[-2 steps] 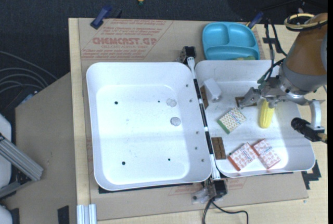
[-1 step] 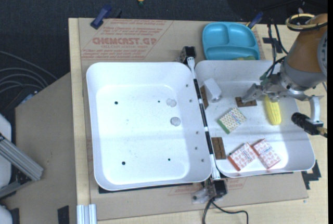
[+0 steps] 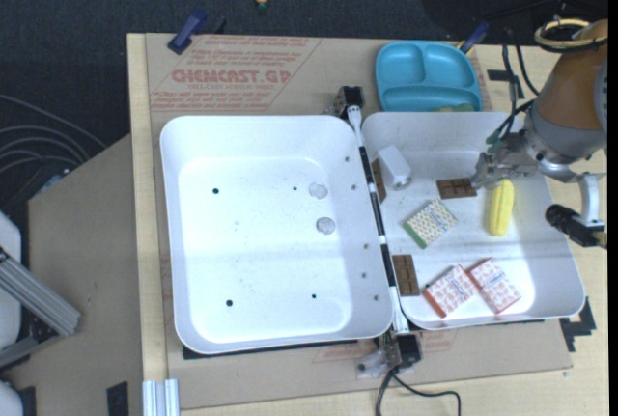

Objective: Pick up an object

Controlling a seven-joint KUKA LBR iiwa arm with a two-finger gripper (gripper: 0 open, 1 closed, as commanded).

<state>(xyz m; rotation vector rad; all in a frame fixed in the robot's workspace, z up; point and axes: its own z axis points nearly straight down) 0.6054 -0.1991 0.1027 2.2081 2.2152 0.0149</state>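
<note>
- Packets: two red-and-white packets (image 3: 473, 288) lie side by side at the near end of the right bin (image 3: 555, 293).
- Left bin (image 3: 193, 211) holds two small round discs (image 3: 322, 208) near its right wall.
- Green-patterned packet (image 3: 430, 222) lies mid-bin on the right, with a yellow banana-like object (image 3: 499, 208) to its right.
- Brown bar (image 3: 456, 188) and white block (image 3: 393, 165) sit farther back.
- Gripper (image 3: 491, 167) hangs just above the yellow object's far end; whether it is clenched or released cannot be told.
- Blue divided tray (image 3: 428, 76) rests beyond the right bin.
</note>
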